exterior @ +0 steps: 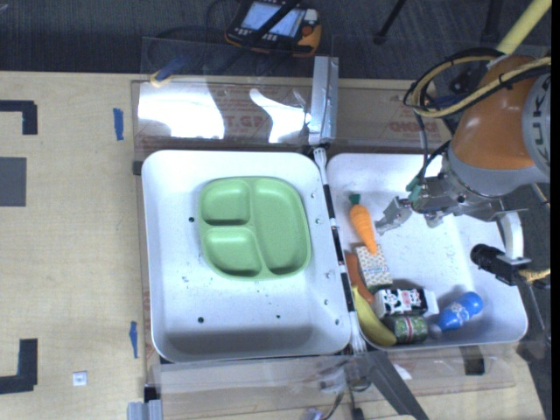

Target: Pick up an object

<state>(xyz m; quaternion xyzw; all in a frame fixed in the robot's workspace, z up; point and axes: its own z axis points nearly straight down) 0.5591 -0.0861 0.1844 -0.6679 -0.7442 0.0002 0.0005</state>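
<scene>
Gripper over the right bin, nothing between its fingers, several small toys to choose from.

From the left: the left bin [166, 234] holds 1 green divided plate [255, 226], stiff and broad with a thin rim, a poor fit for 2 fingers. In the right bin [490, 261], along its left wall, lie an orange toy carrot [362, 223], a small patterned box [374, 267], a yellow banana [372, 319], a black-and-white carton [401, 302], a dark can [409, 326] and a blue ball [459, 311]. The gripper [401, 211] hangs just right of the carrot with its fingers apart and empty. The carrot looks light, rigid and smooth; I judge a pinch across its thick middle safest, since the taper could slip. The ball would likely roll away.
</scene>
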